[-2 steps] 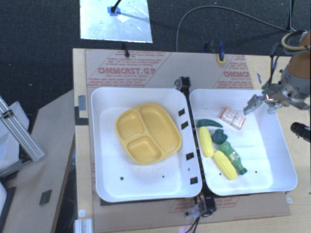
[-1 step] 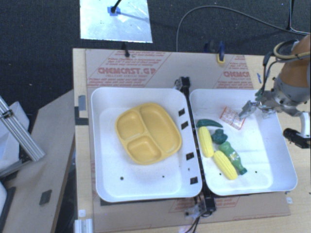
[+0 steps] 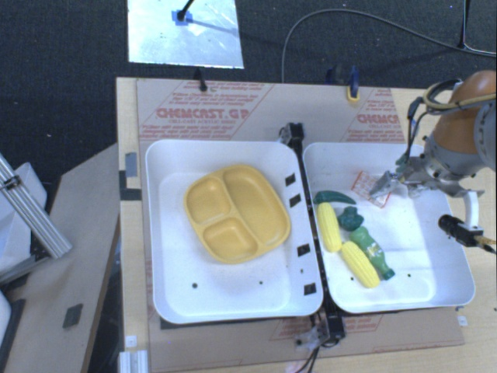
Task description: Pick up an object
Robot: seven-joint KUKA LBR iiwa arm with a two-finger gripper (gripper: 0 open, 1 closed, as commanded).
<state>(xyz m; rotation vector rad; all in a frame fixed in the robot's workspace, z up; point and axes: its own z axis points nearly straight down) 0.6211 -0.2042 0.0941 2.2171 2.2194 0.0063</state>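
While the jaws (image 3: 386, 186) hang over the right bin's (image 3: 435, 286) far side, we cannot tell whether they are apart or together. Below and to their left lie two corn cobs (image 3: 329, 225), one (image 3: 361, 263) nearer us, among green vegetables (image 3: 373, 251). Far left, a yellow tray (image 3: 237, 212) fills the left bin (image 3: 167, 286).

Right bin (image 3: 446, 286) — 2 yellow corn cobs (image 3: 329, 226) (image 3: 361, 263) lying lengthwise, near each other. Dark green vegetables (image 3: 335, 197) (image 3: 373, 249) rest beside them — one touching the lower cob.
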